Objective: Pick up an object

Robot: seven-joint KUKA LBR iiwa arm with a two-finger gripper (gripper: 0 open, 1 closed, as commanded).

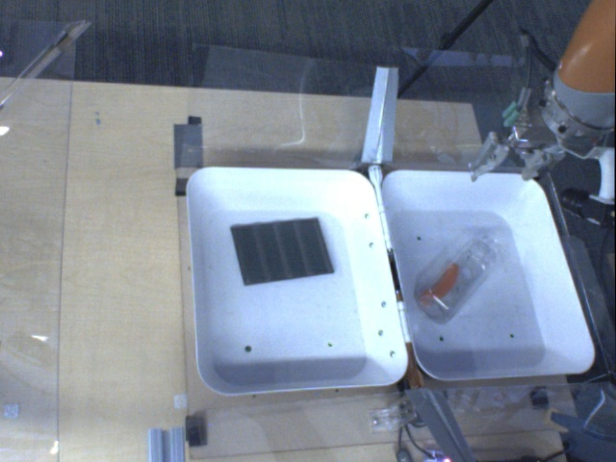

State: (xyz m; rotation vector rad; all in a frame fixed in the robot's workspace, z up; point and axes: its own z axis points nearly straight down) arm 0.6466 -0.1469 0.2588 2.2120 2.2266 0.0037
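The arm sits at the upper right with its orange band visible, and the gripper (507, 155) hovers over the back rim of the right bin (568, 349). The two fingers stand apart with nothing between them, so nothing has been picked yet. The likely target is a clear plastic bottle (460, 275) lying on its side near the middle of the right bin, tilted diagonally, with something orange-red inside toward its lower-left end. It is well apart from the gripper, lower and to the left. The left bin (207, 354) holds a flat dark ribbed pad (282, 250), lying flush on the floor, probably a poor grasp candidate from above. Judgement: the arm is staged high at the bin edge, jaws pre-opened for a descent. A bottle that is round and slick may roll or slip unless the fingers close across its narrow axis.
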